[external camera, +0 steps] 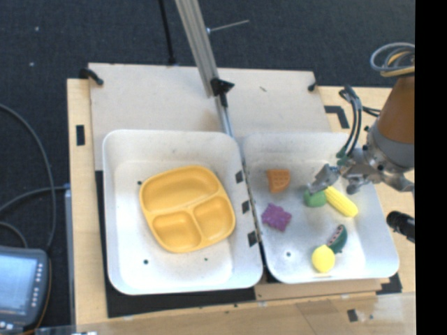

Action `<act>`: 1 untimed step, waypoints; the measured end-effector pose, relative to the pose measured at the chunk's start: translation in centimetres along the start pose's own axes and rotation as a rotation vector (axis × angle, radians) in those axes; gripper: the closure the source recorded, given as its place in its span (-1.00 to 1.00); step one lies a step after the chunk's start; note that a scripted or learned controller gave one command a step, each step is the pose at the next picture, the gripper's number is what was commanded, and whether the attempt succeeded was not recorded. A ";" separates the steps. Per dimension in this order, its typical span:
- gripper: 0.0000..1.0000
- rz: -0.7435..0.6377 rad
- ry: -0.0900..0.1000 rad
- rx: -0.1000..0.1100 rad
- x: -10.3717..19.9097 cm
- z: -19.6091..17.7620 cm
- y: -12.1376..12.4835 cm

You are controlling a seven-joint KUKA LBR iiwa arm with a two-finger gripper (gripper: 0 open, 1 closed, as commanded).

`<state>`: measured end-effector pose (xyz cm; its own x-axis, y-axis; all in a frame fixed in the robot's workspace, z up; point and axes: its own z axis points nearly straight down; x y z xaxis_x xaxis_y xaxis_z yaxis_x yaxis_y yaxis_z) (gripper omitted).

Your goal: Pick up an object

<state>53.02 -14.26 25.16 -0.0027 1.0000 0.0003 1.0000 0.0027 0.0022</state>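
My gripper (pixel 338 180) hangs over the right bin (pixel 363 257), near its right side, with its fingers spread open and nothing held between them. Just below it lie a small green object (pixel 315 199) and a yellow corn-shaped object (pixel 341 202), touching each other. An orange block (pixel 279 180) and a purple block (pixel 276 217) lie further left in the same bin. Near the front are a yellow lemon-like ball (pixel 323 259) and a dark green piece (pixel 339 238).
The left bin (pixel 126 257) holds a yellow divided tray (pixel 186 207). A slanted metal post (pixel 199 40) rises from between the bins at the back. The arm's orange band (pixel 399 114) stands over the right bin's far right corner.
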 end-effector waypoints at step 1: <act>-1.00 0.002 0.000 -0.001 0.0 0.0 0.0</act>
<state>53.02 -14.28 25.16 -0.0010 1.0000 0.0003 1.0000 0.0010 0.0028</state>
